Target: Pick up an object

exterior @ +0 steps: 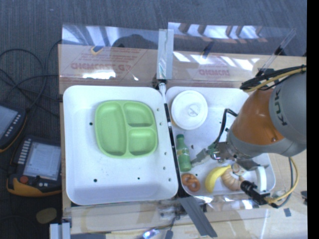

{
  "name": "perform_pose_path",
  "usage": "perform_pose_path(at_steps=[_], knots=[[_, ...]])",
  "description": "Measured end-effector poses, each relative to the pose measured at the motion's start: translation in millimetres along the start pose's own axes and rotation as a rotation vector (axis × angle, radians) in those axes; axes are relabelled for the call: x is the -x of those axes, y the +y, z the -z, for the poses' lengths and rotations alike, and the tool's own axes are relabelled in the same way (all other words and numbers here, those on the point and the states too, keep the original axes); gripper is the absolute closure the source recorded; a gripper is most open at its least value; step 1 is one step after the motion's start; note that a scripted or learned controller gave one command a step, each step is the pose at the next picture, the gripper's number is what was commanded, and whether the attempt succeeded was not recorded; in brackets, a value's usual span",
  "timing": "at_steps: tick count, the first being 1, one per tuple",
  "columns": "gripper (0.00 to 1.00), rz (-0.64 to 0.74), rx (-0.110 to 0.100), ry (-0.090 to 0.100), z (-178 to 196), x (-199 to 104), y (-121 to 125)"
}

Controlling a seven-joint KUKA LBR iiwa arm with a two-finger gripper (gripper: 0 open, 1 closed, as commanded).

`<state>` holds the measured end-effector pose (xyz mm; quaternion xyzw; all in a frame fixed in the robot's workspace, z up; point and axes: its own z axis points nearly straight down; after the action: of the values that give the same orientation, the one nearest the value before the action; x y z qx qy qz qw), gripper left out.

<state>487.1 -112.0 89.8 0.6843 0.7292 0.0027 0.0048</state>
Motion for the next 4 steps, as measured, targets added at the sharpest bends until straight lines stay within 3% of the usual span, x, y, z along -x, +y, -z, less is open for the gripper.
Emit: perform_pose_path(at_steps=[1, 2, 3, 4], knots=[[0.00, 0.217, -0.012, 0.004, 48.7, 79.4, -8.1], [0.00, 0.450, -0.009, 0.005, 85.9, 111.2, -5.6], [0.00, 0.427, -0.007, 0.008, 4.0, 110.1, 37.7], [0.00, 0.691, 0.003, -0.003, 0.7, 19.8, 0.2]])
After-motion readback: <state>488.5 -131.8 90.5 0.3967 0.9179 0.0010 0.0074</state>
